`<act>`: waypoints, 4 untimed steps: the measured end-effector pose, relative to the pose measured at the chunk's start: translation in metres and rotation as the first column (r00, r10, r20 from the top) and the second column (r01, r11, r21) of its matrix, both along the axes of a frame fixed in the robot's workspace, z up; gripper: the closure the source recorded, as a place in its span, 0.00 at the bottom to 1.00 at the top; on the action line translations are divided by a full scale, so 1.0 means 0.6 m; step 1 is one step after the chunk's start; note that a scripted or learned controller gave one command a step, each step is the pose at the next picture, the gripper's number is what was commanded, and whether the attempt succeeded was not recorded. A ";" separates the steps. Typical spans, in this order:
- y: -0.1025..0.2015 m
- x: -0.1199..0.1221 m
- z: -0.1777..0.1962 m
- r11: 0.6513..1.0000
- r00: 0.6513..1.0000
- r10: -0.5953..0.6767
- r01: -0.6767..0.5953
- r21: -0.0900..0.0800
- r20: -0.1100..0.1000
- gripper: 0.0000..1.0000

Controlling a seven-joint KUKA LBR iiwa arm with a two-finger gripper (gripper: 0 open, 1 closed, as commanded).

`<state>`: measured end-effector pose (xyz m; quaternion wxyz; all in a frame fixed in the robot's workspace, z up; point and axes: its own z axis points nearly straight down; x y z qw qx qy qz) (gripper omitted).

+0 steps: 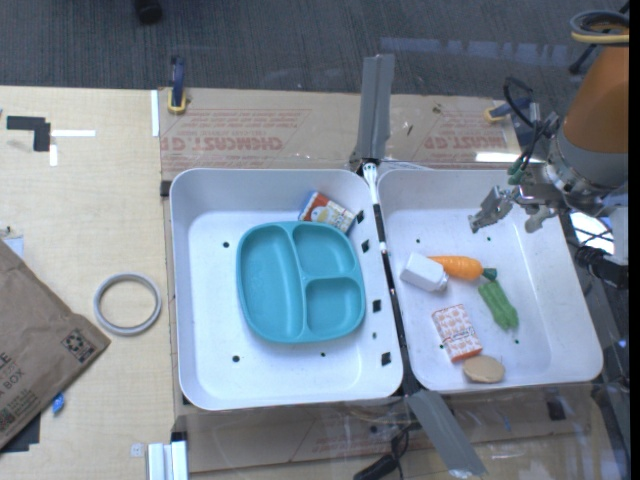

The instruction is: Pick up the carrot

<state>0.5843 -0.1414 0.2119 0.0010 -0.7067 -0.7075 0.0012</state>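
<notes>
The orange carrot [455,266] with a green top lies in the middle of the right bin [560,368], its left end touching a white block [423,273]. My gripper [512,211] hangs open over the back right part of that bin, up and to the right of the carrot, with nothing between its fingers.
Near the carrot lie a green pickle [498,304], a red and white cracker box [456,331] and a tan cookie [484,370]. The left bin [200,358] holds a blue divided plate [300,280] and a small carton [327,211]. A tape ring [127,301] lies on the bench at left.
</notes>
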 end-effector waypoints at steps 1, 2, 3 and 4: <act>0.061 0.096 -0.199 0.999 0.999 0.032 -0.032 -0.001 0.005 0.00; 0.050 0.062 -0.201 0.997 0.997 -0.080 0.080 0.000 -0.001 0.00; 0.013 -0.008 -0.201 0.997 0.997 0.076 -0.076 0.000 0.001 0.00; -0.018 -0.069 -0.201 0.973 0.973 -0.231 0.231 0.001 0.000 0.00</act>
